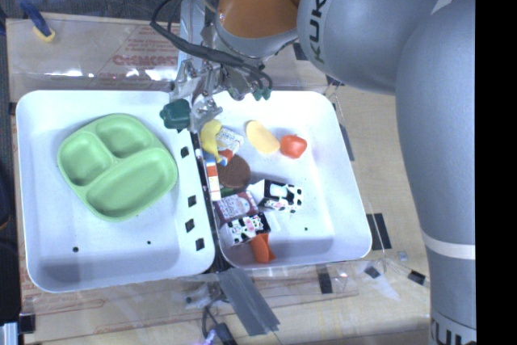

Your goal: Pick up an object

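Above the bins' shared edge — gripper [196, 95], finger state impossible to tell — beside a dark green toy [174, 115].

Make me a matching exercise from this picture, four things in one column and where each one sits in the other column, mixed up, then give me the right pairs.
Things:
1. green divided plate
2. red tomato
3. orange carrot
4. dark green piece

Places:
A. near the front edge of the right bin
B. just under the gripper, over the wall between the bins
C. in the left bin
D. toward the back of the right bin, beside a pale yellow piece

Pairs: 1-C, 2-D, 3-A, 4-B
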{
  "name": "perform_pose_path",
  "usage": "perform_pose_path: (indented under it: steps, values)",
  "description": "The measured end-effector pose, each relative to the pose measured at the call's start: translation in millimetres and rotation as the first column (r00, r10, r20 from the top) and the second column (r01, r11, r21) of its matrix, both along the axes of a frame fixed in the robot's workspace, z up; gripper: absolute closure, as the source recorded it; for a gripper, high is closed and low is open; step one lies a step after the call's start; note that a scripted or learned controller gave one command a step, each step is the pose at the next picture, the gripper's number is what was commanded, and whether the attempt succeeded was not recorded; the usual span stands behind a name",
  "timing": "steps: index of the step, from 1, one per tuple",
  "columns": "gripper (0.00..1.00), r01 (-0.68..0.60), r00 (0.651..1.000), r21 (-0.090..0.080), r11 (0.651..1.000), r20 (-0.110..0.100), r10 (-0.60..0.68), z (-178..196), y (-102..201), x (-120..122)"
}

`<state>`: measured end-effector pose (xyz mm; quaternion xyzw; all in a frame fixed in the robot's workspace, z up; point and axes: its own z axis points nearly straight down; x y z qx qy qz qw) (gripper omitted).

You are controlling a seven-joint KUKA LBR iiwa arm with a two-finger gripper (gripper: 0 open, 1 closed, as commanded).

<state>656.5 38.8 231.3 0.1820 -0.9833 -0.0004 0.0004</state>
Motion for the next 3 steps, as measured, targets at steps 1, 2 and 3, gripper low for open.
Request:
perform_pose_path:
  steps: [1, 2, 3]
  values:
    - [1.0, -0.103, 0.995, -0.001, 0.995, 0.009, 0.103, 69, -15, 1]
    - [1.0, -0.034, 0.999, 0.0, 0.999, -0.006, 0.034, -36, 71, -2]
    - [1.0, -0.148, 0.989, -0.005, 0.989, 0.003, 0.148, -38, -121, 0]
